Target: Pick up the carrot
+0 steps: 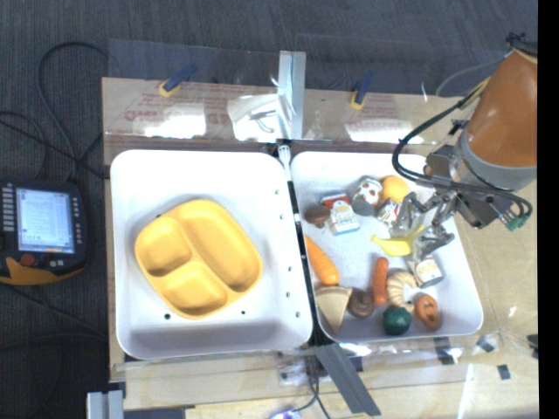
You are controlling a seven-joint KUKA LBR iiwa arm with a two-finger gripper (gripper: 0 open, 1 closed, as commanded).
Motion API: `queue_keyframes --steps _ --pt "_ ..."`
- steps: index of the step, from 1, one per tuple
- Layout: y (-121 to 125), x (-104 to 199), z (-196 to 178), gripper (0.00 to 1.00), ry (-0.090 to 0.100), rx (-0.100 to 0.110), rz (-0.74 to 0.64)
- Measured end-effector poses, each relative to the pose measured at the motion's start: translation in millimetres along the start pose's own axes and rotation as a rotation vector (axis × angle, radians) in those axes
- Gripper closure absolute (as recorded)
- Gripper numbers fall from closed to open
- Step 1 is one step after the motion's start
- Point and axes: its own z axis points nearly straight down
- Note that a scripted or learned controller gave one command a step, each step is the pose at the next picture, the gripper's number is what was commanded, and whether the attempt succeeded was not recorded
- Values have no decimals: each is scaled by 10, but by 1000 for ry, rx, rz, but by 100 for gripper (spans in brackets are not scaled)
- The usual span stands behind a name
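The carrot [321, 263] is a short orange piece lying at the left edge of the right bin [463, 269], close to the wall between the bins. My gripper [421, 223] hangs over the right part of that bin, well to the right of the carrot and apart from it. Its metal fingers point down among the small items there, above a yellow banana piece [392, 246]. I see nothing held between them.
The left bin [131, 321] holds a yellow divided plate [197, 257]. Around the carrot lie a tan cone [334, 304], a red sausage [380, 278], a green ball [396, 320], a small carton [343, 217], an orange fruit [395, 188] and other toy foods.
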Motion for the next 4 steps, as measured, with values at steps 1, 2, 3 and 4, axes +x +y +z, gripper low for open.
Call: queue_keyframes --steps 1,2,3,4 --pt "-524 17 -396 100 -3 3 -360" --pt "272 149 340 100 0 -4 -533" --pt "197 238 -566 100 -3 3 -879" --pt "543 -305 68 100 -1 -5 -1137"
